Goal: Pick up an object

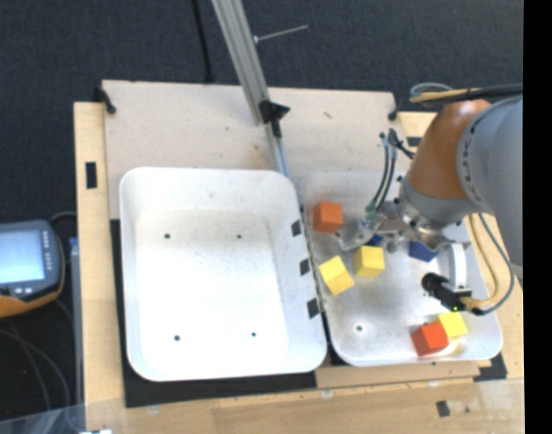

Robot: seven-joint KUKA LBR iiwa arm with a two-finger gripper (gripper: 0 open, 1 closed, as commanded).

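Note:
The right bin point(384, 355) holds several small blocks. An orange cube point(328, 215) lies near its top left, and two yellow cubes point(369, 260) point(336, 275) lie below it. A red-orange cube point(430, 338) and a small yellow cube point(453, 324) sit together at the bottom right. A blue block point(422, 251) peeks out under the wrist. My gripper point(366, 233) hangs low inside this bin, between the orange cube and the upper yellow cube. I see no block clearly in its grasp.
The left bin point(212, 177) lies beside the right one, sharing a raised edge with black clips point(304, 265). A slanted aluminium rail point(244, 52) crosses the back of the bench. Cables and a black connector point(435, 286) trail over the right bin's right side.

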